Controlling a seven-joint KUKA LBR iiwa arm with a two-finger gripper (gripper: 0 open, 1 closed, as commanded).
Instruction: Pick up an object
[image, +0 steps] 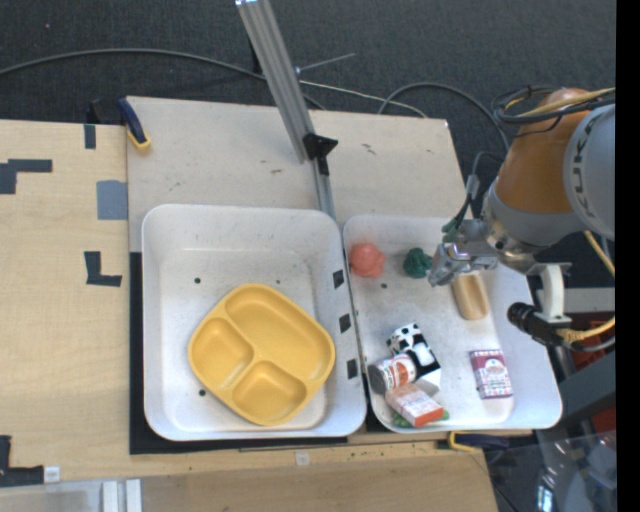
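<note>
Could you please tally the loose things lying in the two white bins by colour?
Yellow: 1, divided plate
Pink: 2, ball, carton
Green: 1, small toy
Tan: 1, cylinder
Black and white: 1, cow toy
Red and white: 2, can, box
Total: 8

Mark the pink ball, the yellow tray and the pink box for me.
pink ball (367, 260): camera view, middle of ball.
yellow tray (262, 352): camera view, central divider.
pink box (490, 374): camera view, top face.
</note>
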